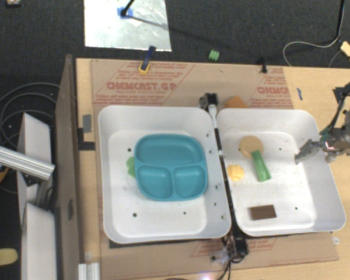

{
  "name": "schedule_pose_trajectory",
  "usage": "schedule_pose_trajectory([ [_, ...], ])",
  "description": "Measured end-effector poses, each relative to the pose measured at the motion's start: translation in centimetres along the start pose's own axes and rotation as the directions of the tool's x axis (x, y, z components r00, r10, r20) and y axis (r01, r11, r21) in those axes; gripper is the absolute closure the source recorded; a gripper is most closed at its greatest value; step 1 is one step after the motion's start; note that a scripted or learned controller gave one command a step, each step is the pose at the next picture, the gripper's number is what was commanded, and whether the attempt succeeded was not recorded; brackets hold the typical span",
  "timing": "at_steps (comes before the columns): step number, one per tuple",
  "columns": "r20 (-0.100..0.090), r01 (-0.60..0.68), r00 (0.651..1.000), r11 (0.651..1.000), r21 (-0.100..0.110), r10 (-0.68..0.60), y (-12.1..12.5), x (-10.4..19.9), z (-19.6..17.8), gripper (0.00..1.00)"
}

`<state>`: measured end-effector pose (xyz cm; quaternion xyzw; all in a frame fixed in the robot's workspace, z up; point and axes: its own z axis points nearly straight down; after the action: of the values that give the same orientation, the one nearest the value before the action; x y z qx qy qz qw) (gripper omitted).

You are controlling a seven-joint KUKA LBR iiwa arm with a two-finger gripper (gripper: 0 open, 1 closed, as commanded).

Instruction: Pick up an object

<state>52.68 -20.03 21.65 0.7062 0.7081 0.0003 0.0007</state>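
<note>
Holding teal plate (169, 174), left bin (114, 214)

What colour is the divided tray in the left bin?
Teal blue; the divided tray shows clearly in the camera view.

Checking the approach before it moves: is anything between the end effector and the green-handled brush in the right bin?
Nothing visible. Bare bin floor lies between the end effector and the green-handled brush; the yellow piece sits beyond it.

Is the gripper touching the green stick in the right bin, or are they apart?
Apart. The camera view shows bare white bin floor between the gripper at the right bin's edge and the green stick lying further left.
</note>
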Motion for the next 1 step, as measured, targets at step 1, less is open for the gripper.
schedule_pose_trajectory([
  [1, -0.002, 0.006, 1.000, 1.000, 0.000, -0.006, 2.12, 6.51, 13.80, 0.00],
])
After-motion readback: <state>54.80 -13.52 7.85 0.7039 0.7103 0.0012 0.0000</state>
